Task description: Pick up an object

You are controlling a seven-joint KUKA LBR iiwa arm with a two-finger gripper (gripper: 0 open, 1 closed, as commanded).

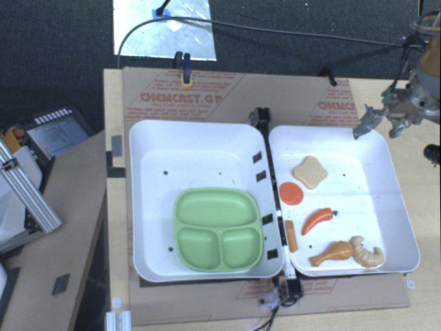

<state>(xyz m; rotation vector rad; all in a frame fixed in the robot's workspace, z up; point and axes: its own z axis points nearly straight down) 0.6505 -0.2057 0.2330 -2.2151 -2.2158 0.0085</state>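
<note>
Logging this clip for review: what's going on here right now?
A robot arm's gripper hangs open over the far right corner of the right bin, holding nothing. That bin has toy food: a bread slice, tomato slice, chili pepper, drumstick and shrimp. A green divided plate sits in the left bin.

The arm comes in at the far right of the scene, with just its wrist end in view at the upper right edge. The wrist is pale grey metal, and a darker joint sits above it close to the frame's border. Below and to the left of the wrist hangs the claw point(381, 121). Its two dark fingers are spread apart, one point(366, 123) angled down to the left, the other on the right, with nothing between them.
</note>
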